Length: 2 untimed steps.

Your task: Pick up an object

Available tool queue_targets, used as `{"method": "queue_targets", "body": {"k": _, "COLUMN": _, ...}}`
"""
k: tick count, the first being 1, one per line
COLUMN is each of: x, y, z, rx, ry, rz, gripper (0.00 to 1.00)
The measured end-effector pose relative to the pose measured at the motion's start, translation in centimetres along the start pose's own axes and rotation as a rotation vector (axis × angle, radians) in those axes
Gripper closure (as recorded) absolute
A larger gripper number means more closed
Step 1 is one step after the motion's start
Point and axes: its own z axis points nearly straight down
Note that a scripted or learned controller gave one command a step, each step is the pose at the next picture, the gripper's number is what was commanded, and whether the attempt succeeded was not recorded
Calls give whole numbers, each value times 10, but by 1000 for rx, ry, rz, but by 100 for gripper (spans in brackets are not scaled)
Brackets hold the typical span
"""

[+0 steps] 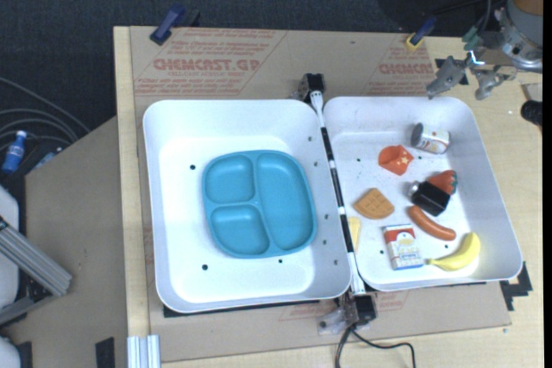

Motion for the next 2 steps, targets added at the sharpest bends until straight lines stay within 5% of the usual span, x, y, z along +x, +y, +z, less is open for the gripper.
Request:
{"method": "queue_targets", "body": {"k": 1, "x": 4, "y": -16, "z": 131, "rx": -19, "ry": -8, "rz": -3, "gripper": 0}}
{"method": "queue_targets", "body": {"k": 2, "x": 30, "y": -5, "z": 148, "rx": -4, "ry": -2, "rz": 0, "gripper": 0}}
